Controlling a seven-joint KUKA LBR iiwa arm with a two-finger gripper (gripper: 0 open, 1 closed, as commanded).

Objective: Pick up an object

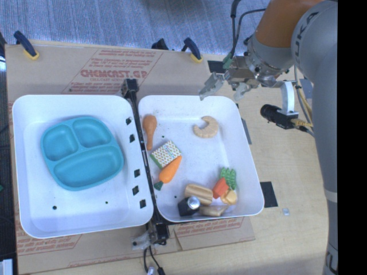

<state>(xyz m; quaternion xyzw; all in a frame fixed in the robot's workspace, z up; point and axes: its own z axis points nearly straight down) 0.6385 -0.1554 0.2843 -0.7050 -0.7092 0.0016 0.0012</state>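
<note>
Fingers (221, 89) spread, empty — above right bin (243, 148) rim.

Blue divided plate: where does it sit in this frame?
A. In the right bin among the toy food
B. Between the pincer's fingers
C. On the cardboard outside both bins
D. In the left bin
D: the blue divided plate lies flat in the left bin, while the toy food, such as the croissant, is in the right bin.

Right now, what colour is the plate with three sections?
The divided plate is light blue, seen best in the camera view, in the left bin.
</note>
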